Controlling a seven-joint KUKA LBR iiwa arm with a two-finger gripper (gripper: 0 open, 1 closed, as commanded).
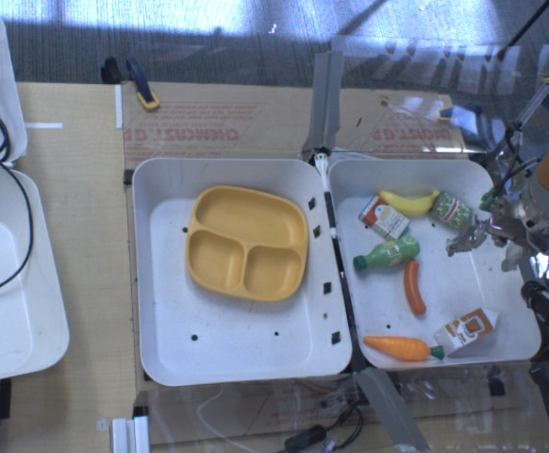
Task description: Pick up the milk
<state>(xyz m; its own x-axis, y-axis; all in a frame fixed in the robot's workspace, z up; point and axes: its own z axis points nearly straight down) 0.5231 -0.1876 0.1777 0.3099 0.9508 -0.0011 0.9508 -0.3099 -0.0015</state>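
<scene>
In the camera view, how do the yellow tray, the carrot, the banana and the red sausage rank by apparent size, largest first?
1. yellow tray, by far the largest.
2. carrot.
3. banana, looking only slightly shorter than the carrot, so this order is unsure.
4. red sausage, the smallest.

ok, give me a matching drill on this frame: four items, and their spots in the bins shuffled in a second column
Items:
1. yellow tray
2. banana
3. carrot
4. milk carton

Places:
A. near edge of the right bin, just left of the brown-and-white carton
B. left bin
C. far end of the right bin, beside the green can
D. near right corner of the right bin

Pairs: 1-B, 2-C, 3-A, 4-D
</scene>
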